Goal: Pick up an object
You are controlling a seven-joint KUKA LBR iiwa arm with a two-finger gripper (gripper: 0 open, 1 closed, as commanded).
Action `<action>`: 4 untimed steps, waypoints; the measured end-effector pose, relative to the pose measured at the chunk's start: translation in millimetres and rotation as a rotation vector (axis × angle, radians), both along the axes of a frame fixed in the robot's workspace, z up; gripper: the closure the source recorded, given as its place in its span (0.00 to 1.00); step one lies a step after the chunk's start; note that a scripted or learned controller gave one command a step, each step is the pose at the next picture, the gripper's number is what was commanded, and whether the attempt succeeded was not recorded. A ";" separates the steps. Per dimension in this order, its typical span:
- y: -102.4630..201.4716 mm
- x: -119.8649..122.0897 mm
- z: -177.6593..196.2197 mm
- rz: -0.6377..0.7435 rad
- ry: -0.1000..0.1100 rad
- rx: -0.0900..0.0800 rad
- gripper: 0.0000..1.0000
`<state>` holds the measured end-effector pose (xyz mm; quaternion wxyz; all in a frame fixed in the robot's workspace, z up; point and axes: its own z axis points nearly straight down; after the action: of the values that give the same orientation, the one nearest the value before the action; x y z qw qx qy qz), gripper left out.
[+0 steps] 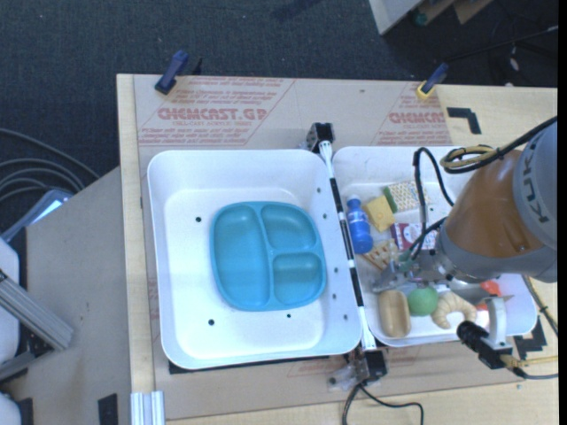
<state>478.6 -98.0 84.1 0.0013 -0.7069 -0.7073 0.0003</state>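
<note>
The right bin (376,159) holds several small items. A blue bottle (358,225) lies along its left wall, with a yellow block (381,211) and a speckled pale piece (405,195) behind it. A red-and-white packet (407,235) sits mid-bin. At the front lie a tan oval piece (394,313), a green ball (423,301) and a beige lumpy item (452,308). My gripper (400,277) is low in the bin, just above the tan piece and the green ball. The arm hides the bin's right part.
The left bin (177,326) holds a blue divided plate (267,255) in its middle. A black-and-white clamp rail (341,228) runs between the bins. An orange piece (490,287) peeks out under the arm. Cables trail at the bench's front edge.
</note>
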 end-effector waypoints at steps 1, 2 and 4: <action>-0.5 0.2 9.9 -0.001 -0.002 -0.001 1.00; -0.5 0.1 9.8 -0.001 -0.001 -0.001 0.00; -0.3 0.1 19.4 -0.002 -0.002 -0.001 0.00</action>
<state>478.7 -98.4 103.5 0.0003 -0.7074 -0.7068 0.0002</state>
